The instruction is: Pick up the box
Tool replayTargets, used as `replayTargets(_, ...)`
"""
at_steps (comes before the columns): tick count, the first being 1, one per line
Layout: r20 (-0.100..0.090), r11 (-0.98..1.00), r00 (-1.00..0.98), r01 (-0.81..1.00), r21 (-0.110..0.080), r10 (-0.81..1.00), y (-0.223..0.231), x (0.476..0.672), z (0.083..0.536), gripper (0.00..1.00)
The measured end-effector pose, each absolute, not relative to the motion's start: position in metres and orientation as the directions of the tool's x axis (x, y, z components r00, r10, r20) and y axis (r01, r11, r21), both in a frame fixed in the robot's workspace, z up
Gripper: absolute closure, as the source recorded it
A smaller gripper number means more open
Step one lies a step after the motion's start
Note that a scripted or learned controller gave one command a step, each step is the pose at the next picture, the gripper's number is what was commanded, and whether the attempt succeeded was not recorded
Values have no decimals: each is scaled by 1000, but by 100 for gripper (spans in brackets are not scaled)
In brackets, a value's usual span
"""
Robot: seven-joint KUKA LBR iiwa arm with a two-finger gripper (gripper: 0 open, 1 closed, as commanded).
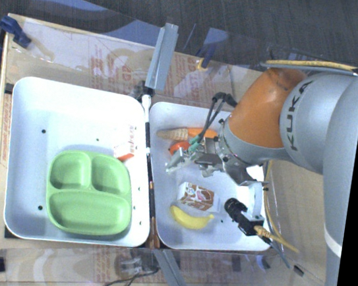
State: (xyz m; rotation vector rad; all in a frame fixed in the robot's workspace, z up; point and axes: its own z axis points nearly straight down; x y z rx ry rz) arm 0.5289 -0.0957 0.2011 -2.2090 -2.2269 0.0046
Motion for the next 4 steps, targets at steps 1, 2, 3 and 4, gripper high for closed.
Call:
replayTargets(1,-2,-88,88,996,-4,996,-148,601,186,0)
replayTargets(2,-1,172,-172,985,0,985,-164,634,165,0)
replayTargets(3,-2,326,-326,945,1,945,-156,620,211,0)
replayTargets(4,1,488,-488,873,-2,873,-136,634,160,0)
